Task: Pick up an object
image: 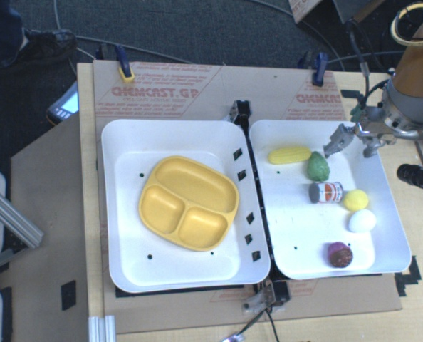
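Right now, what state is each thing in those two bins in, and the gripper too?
Yellow divided tray: flat, upright, in left bin.
Yellow banana-like item: lying down.
Green item: resting, untouched.
Small can: on its side.
Lemon: resting.
White egg: resting.
Purple item: resting.
Gripper: above right bin, holding nothing.

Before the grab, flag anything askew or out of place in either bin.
Two things. The yellow divided plate sits rotated, out of square with the left bin. The small can lies on its side in the right bin among the toy foods. Nothing looks spilled or damaged.
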`<move>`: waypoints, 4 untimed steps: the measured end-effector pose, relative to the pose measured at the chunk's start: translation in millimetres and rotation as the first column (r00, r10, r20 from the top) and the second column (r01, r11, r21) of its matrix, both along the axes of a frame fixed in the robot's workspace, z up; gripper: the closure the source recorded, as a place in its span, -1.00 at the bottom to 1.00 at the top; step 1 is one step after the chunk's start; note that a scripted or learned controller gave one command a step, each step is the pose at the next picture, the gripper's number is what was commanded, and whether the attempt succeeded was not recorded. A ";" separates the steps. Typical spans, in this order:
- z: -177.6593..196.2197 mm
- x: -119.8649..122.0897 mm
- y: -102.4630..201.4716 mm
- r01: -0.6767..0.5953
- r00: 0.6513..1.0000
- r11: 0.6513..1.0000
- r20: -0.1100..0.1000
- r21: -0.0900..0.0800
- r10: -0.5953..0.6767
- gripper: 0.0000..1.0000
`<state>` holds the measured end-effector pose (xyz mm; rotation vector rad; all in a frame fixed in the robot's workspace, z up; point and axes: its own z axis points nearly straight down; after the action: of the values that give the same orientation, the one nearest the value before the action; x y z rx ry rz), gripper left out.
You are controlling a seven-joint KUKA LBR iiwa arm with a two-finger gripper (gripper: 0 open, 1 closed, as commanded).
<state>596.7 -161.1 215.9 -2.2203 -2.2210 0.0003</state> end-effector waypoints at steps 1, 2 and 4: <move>-59.1 -8.5 -3.3 0.001 1.000 1.000 -0.007 0.002 -0.001 -1.00; -106.4 -7.7 5.9 -0.001 1.000 1.000 -0.005 0.002 0.001 -1.00; -119.4 -6.6 6.4 0.000 1.000 1.000 0.001 0.001 0.000 1.00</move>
<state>590.2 -154.7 96.5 -2.2210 -2.2207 -0.0020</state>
